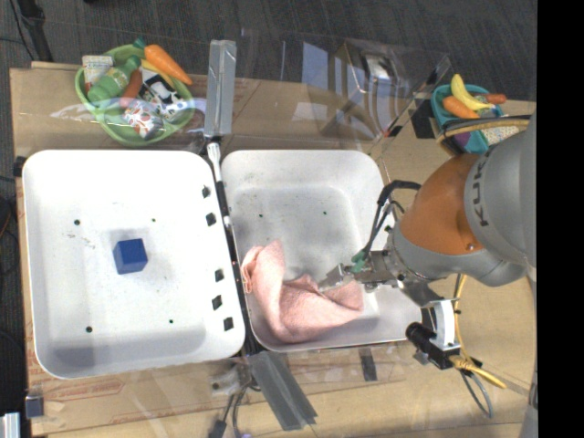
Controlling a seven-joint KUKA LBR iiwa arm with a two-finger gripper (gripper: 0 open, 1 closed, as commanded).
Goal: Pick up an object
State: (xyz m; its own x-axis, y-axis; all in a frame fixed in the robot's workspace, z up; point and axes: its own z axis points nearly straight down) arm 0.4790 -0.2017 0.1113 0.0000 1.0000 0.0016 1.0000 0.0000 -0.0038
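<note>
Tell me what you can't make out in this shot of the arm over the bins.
- Gripper, camera view: too small and dark against the pink cloth to tell whether it grips the cloth.
- Pink cloth: what lies under its folds is hidden.
- Green bowl contents: piled, too small to name all.
- Arm: its base is cut off by the right edge.

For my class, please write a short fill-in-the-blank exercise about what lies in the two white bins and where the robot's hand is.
1. The blue cube lies in the ____ bin.
2. The cloth in the right bin is ____ in colour.
3. The hand is at the cloth's ____ edge.

Missing words: left; pink; right
</note>
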